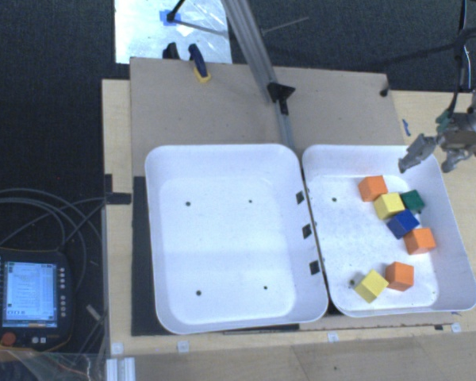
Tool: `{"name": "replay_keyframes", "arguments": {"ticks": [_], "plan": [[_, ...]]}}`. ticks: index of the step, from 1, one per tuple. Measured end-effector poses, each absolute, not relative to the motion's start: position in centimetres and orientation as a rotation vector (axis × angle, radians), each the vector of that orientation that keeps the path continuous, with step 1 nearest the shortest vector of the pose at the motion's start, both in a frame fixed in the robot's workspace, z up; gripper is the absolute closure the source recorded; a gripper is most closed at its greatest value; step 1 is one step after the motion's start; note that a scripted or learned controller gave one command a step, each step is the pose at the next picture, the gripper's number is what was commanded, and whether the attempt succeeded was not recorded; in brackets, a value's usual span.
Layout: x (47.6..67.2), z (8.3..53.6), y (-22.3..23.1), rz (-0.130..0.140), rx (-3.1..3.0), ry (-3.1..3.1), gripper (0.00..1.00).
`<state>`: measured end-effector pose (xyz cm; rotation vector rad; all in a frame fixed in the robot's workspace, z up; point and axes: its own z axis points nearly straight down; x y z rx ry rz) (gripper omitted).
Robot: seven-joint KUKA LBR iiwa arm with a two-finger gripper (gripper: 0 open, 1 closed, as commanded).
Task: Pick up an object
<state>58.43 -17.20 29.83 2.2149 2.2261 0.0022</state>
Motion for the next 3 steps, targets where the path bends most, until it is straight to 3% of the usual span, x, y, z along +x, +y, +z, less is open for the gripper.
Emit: {"name": "replay_keyframes", "arguments": {"ticks": [1,3], "plan": [[58.4,29.8,-17.2,0.002,2.215,2.226,0.00],[58.5,17.5,-16.9,-0.004,2.221,2.226,0.00]]}}
